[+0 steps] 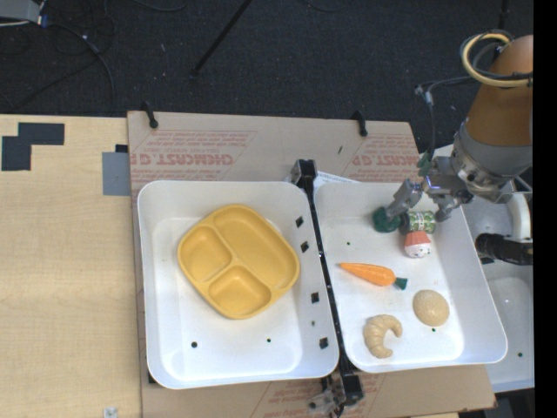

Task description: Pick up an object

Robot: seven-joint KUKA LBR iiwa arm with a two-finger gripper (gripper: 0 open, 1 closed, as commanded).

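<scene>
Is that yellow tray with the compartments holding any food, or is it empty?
Empty. The yellow tray in the left bin shows three bare compartments; the carrot and croissant lie in the right bin.

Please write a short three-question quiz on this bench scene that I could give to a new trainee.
1. True or false: the yellow divided plate lies in the same bin as the carrot.
2. Which item lies nearest the claw? A) croissant B) small can C) round bun
3. Fill in: the dark green item sits in the ____ bin, as the camera sees it.

Key:
1. False; the plate is in the left bin, the carrot in the right bin.
2. B
3. right
</scene>
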